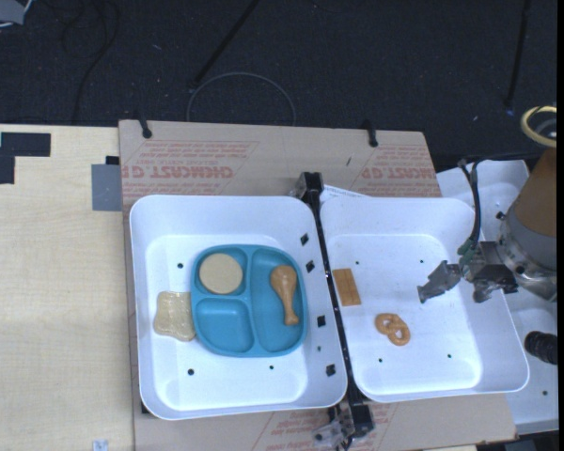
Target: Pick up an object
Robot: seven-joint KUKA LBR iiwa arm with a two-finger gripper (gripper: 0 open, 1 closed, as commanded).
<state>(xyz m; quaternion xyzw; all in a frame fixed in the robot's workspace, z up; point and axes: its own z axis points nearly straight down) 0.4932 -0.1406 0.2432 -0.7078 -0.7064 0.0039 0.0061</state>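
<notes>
Hand (456,285): dark metal, angular, reaching in at the right side of the right bin (451,374), poised over its white floor; nothing is seen between its parts, and whether it stands open or closed cannot be told at this angle. Arm (536,219): grey, bulky, behind the hand at the bin's right rim. Nearest item: pretzel (392,328), just down and to the left of the hand, a small golden-brown looped twist, glossy, lying flat on the bin floor, apart from the hand. Next: cracker (346,287), farther left of the hand against the bin's left wall, a flat tan rectangle with a matte, slightly speckled face. Beyond the divider, well to the left: left bin (160,383), shallow white plastic with rounded corners, holding a blue tray (230,332) of smooth moulded plastic in three compartments. In the tray: a round pale cookie (220,273), disc-shaped, and a drumstick (286,292), tan, bulbous at one end, narrow at the other. Bread (175,315), pale, lumpy, touching the tray's far edge. Under both bins: brown cardboard (263,163) on a light wood bench (47,299). Step judged: approach, nothing lifted yet. Next move likely calls for shifting toward the pretzel, descending, and closing across its thin loop.
</notes>
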